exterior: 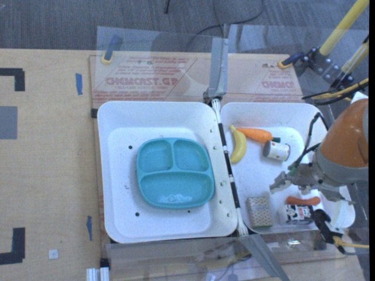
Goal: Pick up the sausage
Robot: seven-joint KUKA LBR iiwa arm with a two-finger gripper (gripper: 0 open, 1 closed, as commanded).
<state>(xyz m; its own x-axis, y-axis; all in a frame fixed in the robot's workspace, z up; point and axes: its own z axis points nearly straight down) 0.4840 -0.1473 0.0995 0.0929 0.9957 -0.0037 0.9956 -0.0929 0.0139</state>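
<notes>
The sausage is a short orange-red link lying flat near the front right of the right bin. It rests just behind a black-and-white carton. My gripper hangs low over the bin floor, a little behind and to the left of the sausage, and nothing shows in its grasp. The grey wrist with its orange band covers the bin's right side.
In the right bin lie a yellow banana, an orange carrot, a white can on its side and a tan speckled block. The left bin holds a teal divided plate. Cables run along the right.
</notes>
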